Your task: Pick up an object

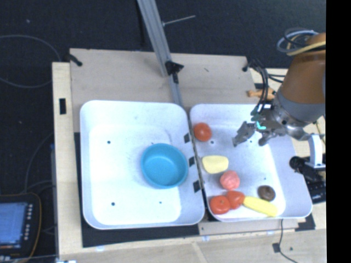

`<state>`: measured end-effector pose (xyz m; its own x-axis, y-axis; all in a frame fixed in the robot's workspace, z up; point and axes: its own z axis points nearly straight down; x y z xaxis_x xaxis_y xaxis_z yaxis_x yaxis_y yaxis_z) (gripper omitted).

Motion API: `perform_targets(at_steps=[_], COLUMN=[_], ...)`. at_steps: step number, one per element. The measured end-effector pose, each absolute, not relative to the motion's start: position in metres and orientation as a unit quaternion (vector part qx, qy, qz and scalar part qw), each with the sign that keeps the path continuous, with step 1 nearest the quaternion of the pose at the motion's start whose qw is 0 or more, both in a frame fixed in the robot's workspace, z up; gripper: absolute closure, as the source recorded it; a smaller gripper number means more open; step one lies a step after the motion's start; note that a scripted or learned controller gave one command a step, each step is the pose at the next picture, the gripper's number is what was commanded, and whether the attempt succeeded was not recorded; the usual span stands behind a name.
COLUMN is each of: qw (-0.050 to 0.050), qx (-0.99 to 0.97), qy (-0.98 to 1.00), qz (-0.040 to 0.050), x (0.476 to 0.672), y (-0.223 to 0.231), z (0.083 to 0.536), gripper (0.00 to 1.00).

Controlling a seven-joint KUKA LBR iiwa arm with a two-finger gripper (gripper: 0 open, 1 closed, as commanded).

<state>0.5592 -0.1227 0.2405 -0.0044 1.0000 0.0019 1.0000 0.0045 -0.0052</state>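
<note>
The gripper (252, 136) hangs over the right bin (285, 163), near its far side, with nothing in it; its two fingers look spread apart, with a gap between them; so this looks like the reaching step, before any grab

The bowl (163, 165) is my landmark; it is blue and sits in the left bin (109, 125); all the small things lie to the right of the bowl, in the other bin

The yellow block (215, 164) is just right of the bowl and the nearest of them to it; it is a good thing to pick; its long side runs left to right, pointing from the bowl toward the gripper; the gripper is further right of the bowl and a bit further back

Right of the bowl and behind it is a tomato (202, 131); right of the bowl and in front of it are a pink ball (230, 179), two red things (225, 201), a banana (260, 205) and a brown ball (266, 192)

I think the next move is to slide toward the bowl, stop over the block, go down, and close across its short side, since the long side may be too wide for the fingers; the pink ball is near, so it could get bumped
</note>
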Motion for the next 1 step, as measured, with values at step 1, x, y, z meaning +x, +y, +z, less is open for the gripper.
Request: perform_targets(at_steps=[1], qw=[0.000], qx=[-0.705], qy=[-0.709], qz=[-0.0006], x=[0.5602], y=[-0.1228], z=[0.2433], gripper=[0.00])
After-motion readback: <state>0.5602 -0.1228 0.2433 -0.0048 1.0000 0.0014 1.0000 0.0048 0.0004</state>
